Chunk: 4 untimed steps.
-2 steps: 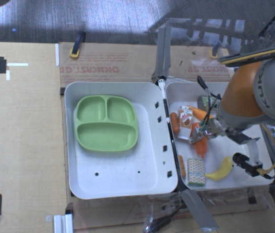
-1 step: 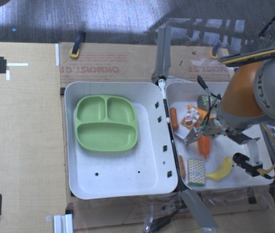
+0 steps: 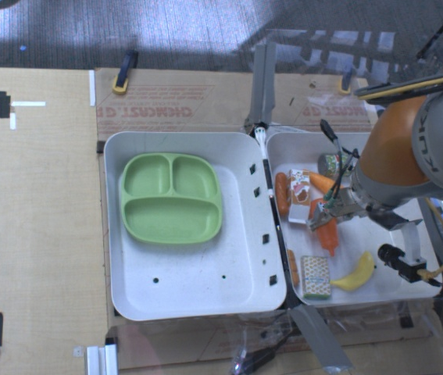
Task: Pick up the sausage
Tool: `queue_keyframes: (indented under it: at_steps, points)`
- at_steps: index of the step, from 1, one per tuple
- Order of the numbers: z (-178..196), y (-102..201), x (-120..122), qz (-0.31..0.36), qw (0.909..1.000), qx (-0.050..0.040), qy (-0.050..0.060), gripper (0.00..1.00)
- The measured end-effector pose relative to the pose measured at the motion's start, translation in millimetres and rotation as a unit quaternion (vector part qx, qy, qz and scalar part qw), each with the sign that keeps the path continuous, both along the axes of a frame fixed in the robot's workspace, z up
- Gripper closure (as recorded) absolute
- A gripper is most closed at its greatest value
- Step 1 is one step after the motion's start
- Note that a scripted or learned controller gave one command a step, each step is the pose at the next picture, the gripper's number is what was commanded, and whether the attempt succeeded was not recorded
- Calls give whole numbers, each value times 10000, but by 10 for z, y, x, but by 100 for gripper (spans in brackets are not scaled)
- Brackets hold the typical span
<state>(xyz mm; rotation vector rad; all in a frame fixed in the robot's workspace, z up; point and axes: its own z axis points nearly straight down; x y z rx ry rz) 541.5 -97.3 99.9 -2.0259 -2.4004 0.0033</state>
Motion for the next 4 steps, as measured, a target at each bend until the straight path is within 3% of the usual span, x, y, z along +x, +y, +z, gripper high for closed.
queue_keyframes:
  at_steps: [1, 2, 3, 4]
  points:
    - [0, -1, 0, 0, 10000, 0, 1, 0]
    - [-90, -168, -413, -106, 9999, 5, 3, 0]
    - [-4, -177, -414, -126, 9999, 6, 9, 100]
    - [1302, 146, -95, -88, 10000, -4, -2, 100]
